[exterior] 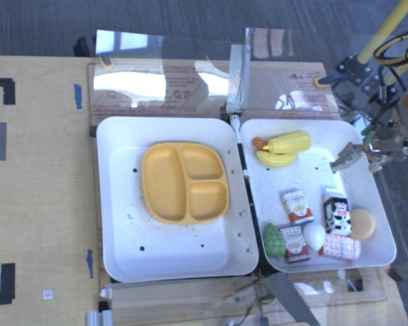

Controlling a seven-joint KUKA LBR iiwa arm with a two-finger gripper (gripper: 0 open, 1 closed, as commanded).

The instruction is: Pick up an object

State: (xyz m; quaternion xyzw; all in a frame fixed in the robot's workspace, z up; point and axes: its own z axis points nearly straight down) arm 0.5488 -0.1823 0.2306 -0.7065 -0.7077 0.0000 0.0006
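The gripper (347, 158) hangs over the far right part of the right bin (387, 229), coming in from the bench's right side. From where I stand its grey tip reads as one slanted shape, so I cannot tell how the jaws stand, and nothing shows between them.

The task names no particular object, and all the candidates lie in that right bin. Closest to the gripper is a yellow toy bottle (290, 142) lying on its side against a yellow banana (275, 159), with a small orange piece (259, 143) at their left end. Nearer the front sit a small red-and-white carton (297, 206), a black-and-white milk carton (338, 214), a tan round piece (362, 223), a white egg (314, 237), a green broccoli piece (273, 241) and two more red-printed packets (296, 245) (340, 248). The left bin (115, 182) holds a yellow divided plate (185, 182).

These look like light, hollow play-food pieces — stiff plastic, likely smooth and a bit slippery. The bottle seems the easiest take: grip across its narrow body, midway along, away from the banana. The egg and the round piece would probably squirt out of a pinch — the front cluster is also packed tight, leaving little room for fingers.
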